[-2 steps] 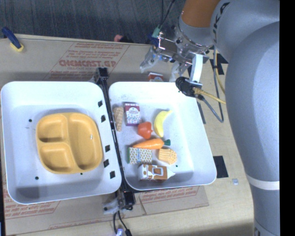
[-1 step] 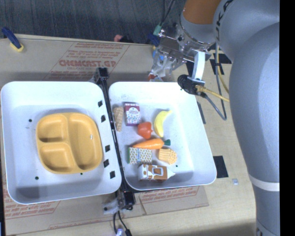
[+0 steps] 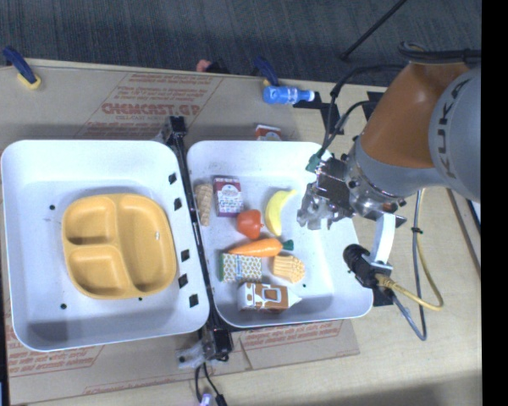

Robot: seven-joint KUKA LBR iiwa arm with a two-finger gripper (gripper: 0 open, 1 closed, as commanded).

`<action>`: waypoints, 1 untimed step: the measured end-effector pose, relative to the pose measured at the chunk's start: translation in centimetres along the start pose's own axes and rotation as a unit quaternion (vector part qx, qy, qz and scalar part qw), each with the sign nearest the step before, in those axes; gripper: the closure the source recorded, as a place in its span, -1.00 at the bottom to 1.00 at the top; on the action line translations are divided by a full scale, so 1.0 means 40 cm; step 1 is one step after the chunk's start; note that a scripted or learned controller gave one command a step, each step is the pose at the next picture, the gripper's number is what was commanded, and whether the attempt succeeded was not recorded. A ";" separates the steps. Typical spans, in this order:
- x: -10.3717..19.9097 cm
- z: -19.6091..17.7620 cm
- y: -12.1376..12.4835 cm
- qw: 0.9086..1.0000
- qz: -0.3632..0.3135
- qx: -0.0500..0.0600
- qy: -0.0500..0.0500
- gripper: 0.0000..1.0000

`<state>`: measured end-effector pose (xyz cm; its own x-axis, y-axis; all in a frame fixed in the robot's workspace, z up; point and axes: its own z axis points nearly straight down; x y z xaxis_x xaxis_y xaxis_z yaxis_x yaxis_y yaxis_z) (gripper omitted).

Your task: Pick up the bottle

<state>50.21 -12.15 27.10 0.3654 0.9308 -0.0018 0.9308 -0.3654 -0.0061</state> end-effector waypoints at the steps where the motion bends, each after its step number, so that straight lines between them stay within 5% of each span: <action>1: -0.183 0.079 0.002 1.000 -0.023 -0.001 0.000 1.00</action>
